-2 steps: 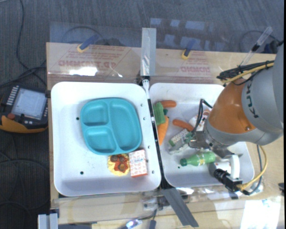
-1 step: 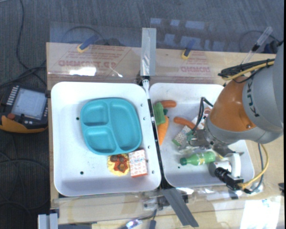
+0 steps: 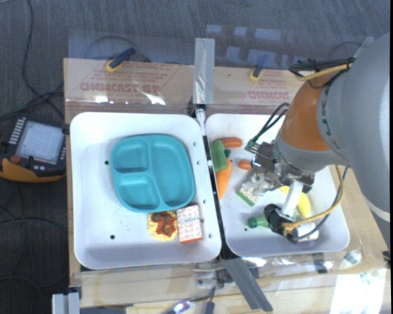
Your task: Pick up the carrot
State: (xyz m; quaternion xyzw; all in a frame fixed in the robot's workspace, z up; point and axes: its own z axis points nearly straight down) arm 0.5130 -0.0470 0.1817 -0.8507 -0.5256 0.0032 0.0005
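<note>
Right now the carrot [image 3: 223, 178] lies at the left edge of the right bin [image 3: 327, 241], just beside the wall shared with the left bin [image 3: 92, 241], its green top [image 3: 218, 154] pointing away from the camera. The arm [image 3: 314, 120] hangs over the right bin, with the fingers [image 3: 261, 187] low among the clutter near a small packet, a short way right of the carrot; whether they are spread or pressed together I cannot tell. A blue tray [image 3: 154, 171] sits in the left bin, with a pizza slice [image 3: 162, 224] and a small box [image 3: 189, 223] beside it.
</note>
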